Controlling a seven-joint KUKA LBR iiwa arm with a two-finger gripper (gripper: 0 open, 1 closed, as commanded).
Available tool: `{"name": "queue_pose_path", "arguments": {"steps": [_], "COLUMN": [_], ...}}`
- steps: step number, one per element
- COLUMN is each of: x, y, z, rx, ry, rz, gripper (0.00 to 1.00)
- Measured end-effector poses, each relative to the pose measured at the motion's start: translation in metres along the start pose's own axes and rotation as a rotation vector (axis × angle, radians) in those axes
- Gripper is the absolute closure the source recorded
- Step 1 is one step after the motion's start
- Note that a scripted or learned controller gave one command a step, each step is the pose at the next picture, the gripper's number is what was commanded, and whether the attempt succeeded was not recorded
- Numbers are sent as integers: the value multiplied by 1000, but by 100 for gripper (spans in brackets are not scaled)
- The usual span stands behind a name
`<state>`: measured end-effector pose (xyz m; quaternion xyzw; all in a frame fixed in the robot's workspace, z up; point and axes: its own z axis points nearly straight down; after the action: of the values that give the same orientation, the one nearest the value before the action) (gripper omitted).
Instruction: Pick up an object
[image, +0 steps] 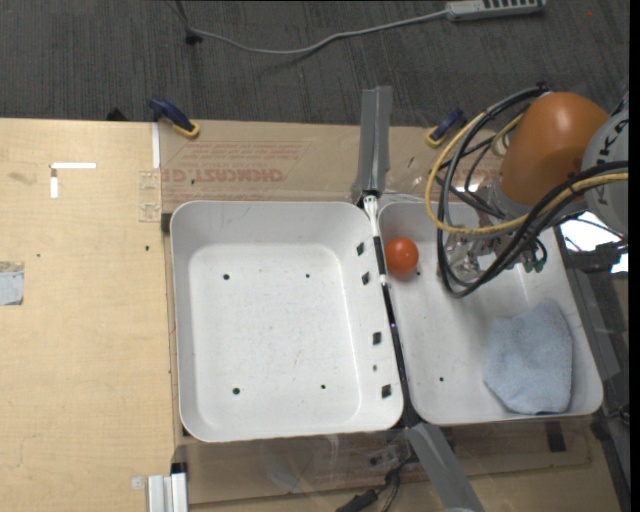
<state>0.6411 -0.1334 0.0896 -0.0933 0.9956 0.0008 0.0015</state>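
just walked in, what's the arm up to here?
The arm is reaching into the right bin from the right, with its gripper lowered near the bin's back wall. Cables hide much of the gripper, so I can't tell whether it holds anything. Two objects lie in that bin: an orange ball in the back left corner, just left of the gripper, and a light blue cloth crumpled toward the front right. Both rest on the bin floor. The left bin sits alongside.

Left bin (200, 300): nothing in it
Right bin (440, 395): orange ball (401, 256) near the upper-left corner, pale blue cloth (530, 360) at the lower right
Arm (545, 150): over the right bin's upper part
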Motion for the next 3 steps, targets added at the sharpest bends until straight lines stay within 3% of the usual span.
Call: {"name": "queue_pose_path", "arguments": {"steps": [1,2,3], "x": [-20,16,-17], "y": [8,-26,21], "z": [-1,-159,0], "rx": [2,2,2], "ry": [0,-1,1], "rz": [450,144,545], "gripper": [100,100,100]}}
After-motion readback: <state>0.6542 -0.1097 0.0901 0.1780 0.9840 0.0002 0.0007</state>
